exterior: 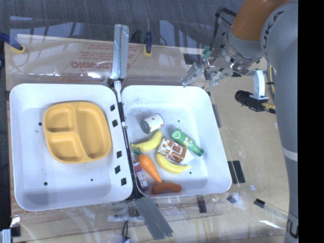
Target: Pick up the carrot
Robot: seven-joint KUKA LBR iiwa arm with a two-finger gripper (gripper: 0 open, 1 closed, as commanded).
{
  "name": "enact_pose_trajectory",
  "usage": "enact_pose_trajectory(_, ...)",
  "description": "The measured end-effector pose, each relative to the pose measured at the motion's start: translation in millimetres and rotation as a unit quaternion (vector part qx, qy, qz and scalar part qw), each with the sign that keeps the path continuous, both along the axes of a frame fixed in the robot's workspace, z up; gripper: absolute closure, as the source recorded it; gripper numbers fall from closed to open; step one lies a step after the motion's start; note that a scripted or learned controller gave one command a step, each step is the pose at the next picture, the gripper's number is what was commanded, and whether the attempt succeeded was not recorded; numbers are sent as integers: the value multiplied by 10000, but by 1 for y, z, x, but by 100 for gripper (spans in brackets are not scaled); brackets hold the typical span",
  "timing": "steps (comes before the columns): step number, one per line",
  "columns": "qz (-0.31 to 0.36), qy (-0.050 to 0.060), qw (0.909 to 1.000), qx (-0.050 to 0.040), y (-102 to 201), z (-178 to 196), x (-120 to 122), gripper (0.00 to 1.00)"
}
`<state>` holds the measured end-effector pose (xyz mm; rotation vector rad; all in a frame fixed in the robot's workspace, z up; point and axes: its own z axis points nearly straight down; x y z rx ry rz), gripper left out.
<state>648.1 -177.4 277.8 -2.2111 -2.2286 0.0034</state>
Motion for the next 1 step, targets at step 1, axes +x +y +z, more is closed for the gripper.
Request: enact_pose_trajectory(1,1139,9,9935,9,87,1,9,0)
